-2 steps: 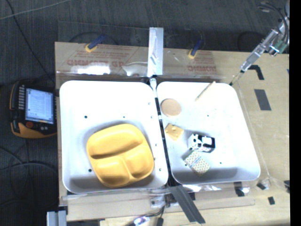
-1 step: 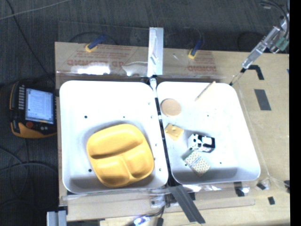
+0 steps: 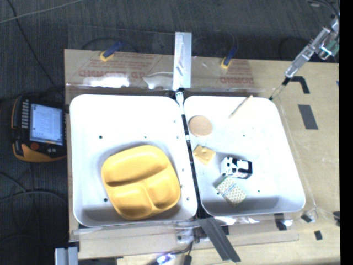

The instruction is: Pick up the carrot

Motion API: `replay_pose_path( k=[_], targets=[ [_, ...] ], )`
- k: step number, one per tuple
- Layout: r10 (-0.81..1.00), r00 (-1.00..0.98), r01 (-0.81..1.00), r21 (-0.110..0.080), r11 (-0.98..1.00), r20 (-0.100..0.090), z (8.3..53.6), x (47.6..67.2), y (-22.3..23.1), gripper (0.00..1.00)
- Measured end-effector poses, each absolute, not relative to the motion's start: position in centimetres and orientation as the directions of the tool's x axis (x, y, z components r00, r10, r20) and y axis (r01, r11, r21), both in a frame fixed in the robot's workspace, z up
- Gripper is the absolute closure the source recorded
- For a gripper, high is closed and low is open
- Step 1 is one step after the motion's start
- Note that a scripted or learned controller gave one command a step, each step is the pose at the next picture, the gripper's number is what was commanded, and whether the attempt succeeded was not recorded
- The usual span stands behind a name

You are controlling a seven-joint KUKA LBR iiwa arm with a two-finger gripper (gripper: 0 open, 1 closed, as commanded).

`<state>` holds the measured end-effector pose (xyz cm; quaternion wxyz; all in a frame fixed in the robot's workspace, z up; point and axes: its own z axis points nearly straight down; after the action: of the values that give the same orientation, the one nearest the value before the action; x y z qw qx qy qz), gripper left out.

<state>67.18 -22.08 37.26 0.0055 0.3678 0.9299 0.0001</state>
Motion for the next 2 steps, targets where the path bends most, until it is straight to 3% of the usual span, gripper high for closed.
replay_pose_path(
  k=[1,2],
  targets=[
    [0.426,-0.904,0.426,0.0,0.905,-0.003,35.6,66.1,-22.3,1.0],
    [0.425,-0.905,0.425,0.003,0.905,-0.008,36.6,66.2,-22.1,1.0]
  ],
)
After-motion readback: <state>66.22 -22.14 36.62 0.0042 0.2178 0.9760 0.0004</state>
